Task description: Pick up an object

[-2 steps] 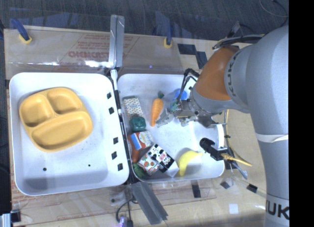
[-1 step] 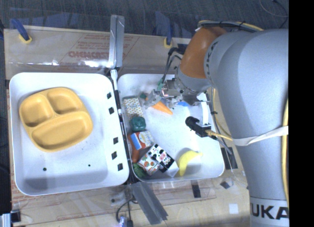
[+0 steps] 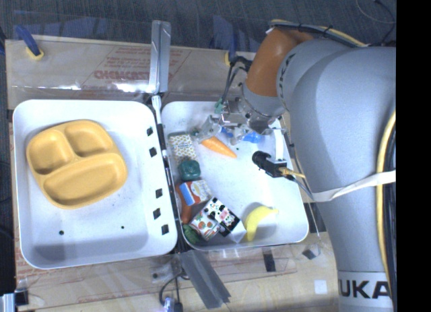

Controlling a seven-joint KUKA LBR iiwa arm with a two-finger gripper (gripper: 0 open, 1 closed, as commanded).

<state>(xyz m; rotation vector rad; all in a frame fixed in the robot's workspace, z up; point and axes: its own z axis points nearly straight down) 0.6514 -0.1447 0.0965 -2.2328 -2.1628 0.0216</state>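
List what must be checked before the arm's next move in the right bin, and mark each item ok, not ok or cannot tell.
1. Gripper is over the right bin: ok.
2. Carrot lies just below the gripper, within easy reach: ok.
3. Something is already held: cannot tell, the wrist hides it.
4. Banana and patterned box lie well away from the gripper: ok.
5. Yellow tray sits in the left bin, out of the way: ok.

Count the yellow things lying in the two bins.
2. A yellow tray lies in the left bin; a banana lies near the front corner of the right bin. The arm may hide others at the back.
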